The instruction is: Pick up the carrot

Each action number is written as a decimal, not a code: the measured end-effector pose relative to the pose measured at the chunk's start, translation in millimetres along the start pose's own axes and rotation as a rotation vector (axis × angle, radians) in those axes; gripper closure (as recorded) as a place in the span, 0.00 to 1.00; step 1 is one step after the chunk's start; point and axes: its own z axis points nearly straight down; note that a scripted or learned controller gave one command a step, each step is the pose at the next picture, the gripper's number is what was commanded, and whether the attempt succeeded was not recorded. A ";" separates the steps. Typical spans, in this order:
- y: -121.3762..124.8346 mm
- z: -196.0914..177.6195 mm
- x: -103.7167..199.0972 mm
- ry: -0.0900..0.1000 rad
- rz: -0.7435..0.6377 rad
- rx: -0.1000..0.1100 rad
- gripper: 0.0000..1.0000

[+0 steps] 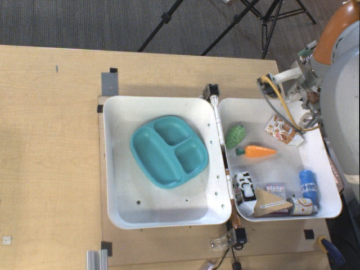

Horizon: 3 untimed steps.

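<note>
The carrot (260,151), orange with a small green top at its left end, lies on its side near the middle of the right bin (335,206). My gripper (306,108) hangs over the bin's far right corner, up and to the right of the carrot and well apart from it. Yellow and grey cables loop around it. Part of a red-and-white packet (280,130) lies just below the gripper.
A green knobbly item (236,135) sits just left of the carrot. A blue bottle (307,185), a black-and-white item (244,186) and a tan box (273,202) crowd the bin's near side. The left bin (115,167) holds a teal divided plate (169,151).
</note>
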 end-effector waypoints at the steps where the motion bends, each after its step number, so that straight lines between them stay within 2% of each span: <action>1: -61.7 62.7 10.3 0.000 0.001 0.003 0.00; 2: 31.2 -51.1 1.9 0.005 -0.009 -0.001 0.00; 3: -74.5 19.1 -7.8 0.000 -0.007 0.002 0.00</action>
